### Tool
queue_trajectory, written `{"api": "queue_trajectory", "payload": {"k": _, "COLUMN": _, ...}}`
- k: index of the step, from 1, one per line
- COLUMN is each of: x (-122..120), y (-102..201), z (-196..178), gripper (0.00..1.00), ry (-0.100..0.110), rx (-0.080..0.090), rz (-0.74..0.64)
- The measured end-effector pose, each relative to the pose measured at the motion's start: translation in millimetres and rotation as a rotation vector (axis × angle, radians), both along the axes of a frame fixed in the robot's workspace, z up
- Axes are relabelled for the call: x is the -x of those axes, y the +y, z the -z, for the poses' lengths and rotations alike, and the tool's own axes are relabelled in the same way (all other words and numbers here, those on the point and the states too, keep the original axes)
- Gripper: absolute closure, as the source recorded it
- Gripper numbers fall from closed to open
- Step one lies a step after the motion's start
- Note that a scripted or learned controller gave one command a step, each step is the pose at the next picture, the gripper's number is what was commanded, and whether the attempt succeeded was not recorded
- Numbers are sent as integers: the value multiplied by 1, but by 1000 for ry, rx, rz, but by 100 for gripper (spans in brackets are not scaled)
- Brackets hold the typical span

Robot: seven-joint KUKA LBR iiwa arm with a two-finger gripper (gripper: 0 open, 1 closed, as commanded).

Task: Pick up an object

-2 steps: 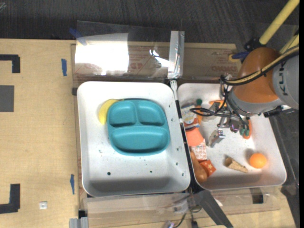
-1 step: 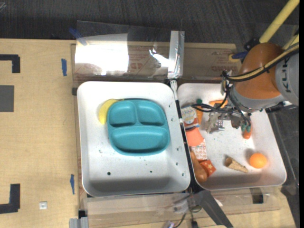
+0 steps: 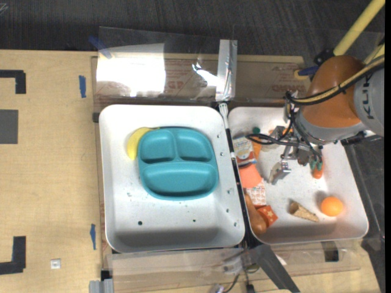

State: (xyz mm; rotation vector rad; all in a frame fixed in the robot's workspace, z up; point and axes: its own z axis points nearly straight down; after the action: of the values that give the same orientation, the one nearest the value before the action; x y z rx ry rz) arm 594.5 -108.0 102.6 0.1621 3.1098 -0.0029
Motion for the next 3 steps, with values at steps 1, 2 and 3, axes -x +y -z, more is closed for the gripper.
{"api": "queue_trajectory", "payload": {"k": 1, "x": 90, "y": 6, "z": 13, "gripper": 0, "ry": 14, "rx": 0, "rz": -99}}
{"api": "queue_trajectory", "payload": {"k": 2, "x": 28, "y": 14, "z": 13, "gripper": 0, "ry": 12, "rx": -1, "rz": -66}}
{"api": "queue_trajectory", "payload": {"k": 3, "x": -17, "y": -3, "z": 14, "gripper": 0, "ry": 14, "rx": -6, "rz": 203}}
